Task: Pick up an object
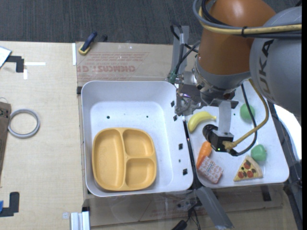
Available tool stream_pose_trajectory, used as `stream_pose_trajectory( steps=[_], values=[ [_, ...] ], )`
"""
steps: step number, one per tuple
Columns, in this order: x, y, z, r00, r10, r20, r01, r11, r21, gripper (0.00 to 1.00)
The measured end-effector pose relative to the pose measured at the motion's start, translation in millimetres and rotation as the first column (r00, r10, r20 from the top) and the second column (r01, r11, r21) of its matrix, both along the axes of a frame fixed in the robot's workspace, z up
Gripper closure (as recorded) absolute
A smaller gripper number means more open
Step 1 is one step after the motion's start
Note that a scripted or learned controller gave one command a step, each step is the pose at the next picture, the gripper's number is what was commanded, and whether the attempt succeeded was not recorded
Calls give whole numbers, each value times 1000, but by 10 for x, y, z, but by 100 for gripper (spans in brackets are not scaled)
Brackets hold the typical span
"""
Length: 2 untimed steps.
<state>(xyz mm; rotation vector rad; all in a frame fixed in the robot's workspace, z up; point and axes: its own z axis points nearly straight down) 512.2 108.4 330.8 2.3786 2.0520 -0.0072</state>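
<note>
tool (188, 102) low over the right bin (276, 174), at its left wall, just above the banana (200, 119); cannot tell its state. nothing seen gripped. orange band (230, 30) and grey arm (283, 56) above, cables looping down. in the same bin: carrot (204, 153) just below the banana, pink packet (210, 170) touching the carrot's tip, pizza slice (248, 169) near the front, two green balls (248, 111) (258, 152) on the right. left bin (96, 95) holding a yellow divided plate (124, 158). tape roll (22, 123) on the bench (43, 176), well left.
</note>
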Motion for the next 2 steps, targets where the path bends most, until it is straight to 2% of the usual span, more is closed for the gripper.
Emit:
stream_pose_trajectory(
  steps=[1,2],
  values=[
    [-301,-442,974,978,-210,2,210,978,-1,100],
    [116,-124,-114,990,-139,-1,139,990,0,100]
  ],
)
